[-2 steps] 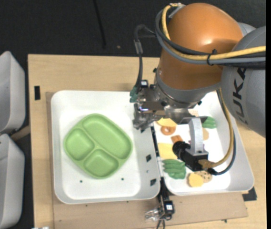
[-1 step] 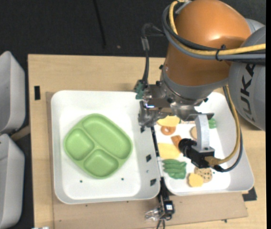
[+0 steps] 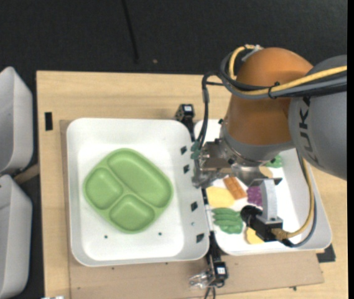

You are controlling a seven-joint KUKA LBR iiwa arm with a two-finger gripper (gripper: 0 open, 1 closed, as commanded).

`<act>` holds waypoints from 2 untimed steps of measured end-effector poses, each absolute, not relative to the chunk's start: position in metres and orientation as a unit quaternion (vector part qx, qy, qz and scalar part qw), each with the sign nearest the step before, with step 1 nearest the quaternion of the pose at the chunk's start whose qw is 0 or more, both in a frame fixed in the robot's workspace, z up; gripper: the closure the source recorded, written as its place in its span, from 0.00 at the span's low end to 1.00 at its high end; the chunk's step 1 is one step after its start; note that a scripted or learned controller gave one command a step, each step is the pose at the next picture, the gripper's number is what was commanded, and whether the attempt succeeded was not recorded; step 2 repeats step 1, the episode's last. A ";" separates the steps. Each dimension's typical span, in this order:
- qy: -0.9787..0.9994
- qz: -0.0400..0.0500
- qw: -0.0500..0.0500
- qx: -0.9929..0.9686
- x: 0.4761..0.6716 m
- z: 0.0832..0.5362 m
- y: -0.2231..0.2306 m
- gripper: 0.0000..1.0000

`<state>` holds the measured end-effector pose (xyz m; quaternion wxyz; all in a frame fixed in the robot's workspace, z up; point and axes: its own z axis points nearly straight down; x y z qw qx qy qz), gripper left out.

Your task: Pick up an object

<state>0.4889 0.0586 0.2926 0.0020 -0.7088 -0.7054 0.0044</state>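
Wooden bench across the middle of the frame, bearing two shallow white bins side by side. In the left bin, a green divided plate with three compartments, lying flat near the centre. Above the right bin, at right of centre, the grey arm with its orange band, covering much of that bin. Gripper down at the bin's left edge, near the divider between the bins; cannot tell how it stands, hidden under the wrist. Lower in the right bin, small toy foods clustered close together: a yellow piece, an orange piece, a green leafy piece, a purple piece, a further yellow bit at the bottom. Nothing visibly held.
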 end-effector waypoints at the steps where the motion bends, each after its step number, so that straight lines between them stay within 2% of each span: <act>1: -0.706 -0.004 -0.005 -0.708 0.491 0.414 0.013 1.00; 2: -0.706 -0.004 -0.005 -0.708 0.491 0.414 0.013 1.00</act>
